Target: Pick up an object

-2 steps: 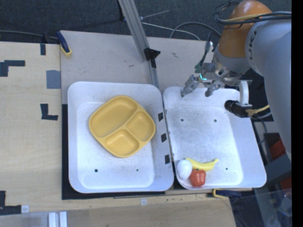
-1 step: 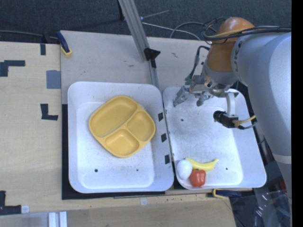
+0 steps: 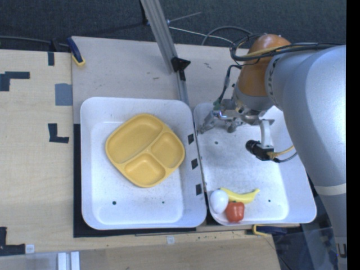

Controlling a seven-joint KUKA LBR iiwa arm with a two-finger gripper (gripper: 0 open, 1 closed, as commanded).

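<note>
Three small things lie together at the front of the right bin: a yellow banana, a white egg-shaped object and a red pepper-like object. A yellow divided plate rests in the left bin. My gripper hangs over the far left corner of the right bin, well behind the three small things. Its fingers are spread open with nothing between them.
A slanted metal pole comes down to the far end of the ridge between the bins. A black cable plug hangs from the wrist over the right bin. A blue and yellow clamp lies at the bench's far left.
</note>
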